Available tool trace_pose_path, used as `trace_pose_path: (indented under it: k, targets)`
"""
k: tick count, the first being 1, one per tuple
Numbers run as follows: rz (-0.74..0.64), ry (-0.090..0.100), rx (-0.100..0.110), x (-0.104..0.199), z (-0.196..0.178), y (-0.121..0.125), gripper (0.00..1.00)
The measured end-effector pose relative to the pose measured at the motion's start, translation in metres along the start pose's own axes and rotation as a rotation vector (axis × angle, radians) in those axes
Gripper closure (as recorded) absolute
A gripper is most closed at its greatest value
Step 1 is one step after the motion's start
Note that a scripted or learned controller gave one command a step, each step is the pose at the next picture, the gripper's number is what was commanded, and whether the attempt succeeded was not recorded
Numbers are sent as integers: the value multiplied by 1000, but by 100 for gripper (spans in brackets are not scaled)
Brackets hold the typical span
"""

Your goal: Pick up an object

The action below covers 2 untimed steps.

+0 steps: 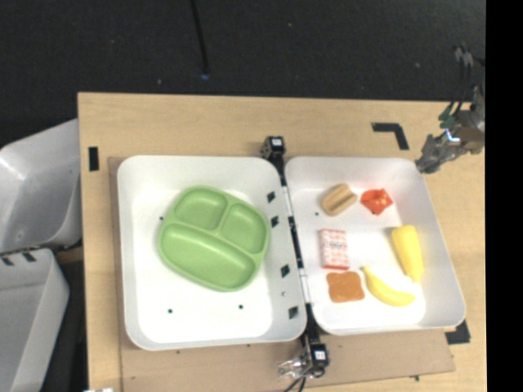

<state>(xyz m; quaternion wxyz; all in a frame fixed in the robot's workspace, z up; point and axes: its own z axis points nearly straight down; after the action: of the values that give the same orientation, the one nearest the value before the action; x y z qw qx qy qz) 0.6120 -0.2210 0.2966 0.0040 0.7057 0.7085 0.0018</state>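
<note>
On the pale wooden bench, two shallow white bins sit side by side, touching along a black-clipped seam in the middle. The left white bin holds a light green plastic divided plate with three compartments, lying flat near the bin's centre and tilted slightly, its long axis running from upper left to lower right.

The right white bin holds six small things, all apart from the plate. Nearest the seam lies a small white-and-red printed packet, its long axis running up and down the view. Just below it sits a flat orange-brown toast-shaped piece. Above the packet, a tan bun-like roll lies with its long axis slanting up to the right. Beside the roll, to its right, is a small red pepper-like piece. Lower down, a curved yellow banana runs from upper left to lower right, close to the toast piece. Just above the banana's right end, a stubby yellow corn-like piece lies nearly upright in the view, very close to the banana.

The pincer hovers at the far right, over the upper right corner of the right bin, well apart from all the things, with nothing between its fingers; whether they are apart or together cannot be told.
</note>
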Motion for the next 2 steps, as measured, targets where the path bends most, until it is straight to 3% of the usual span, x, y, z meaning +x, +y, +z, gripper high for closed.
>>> trace_pose_path:
  k: [2]
  targets:
    - [-2, 3, 6, 105, -4, -28, 100]
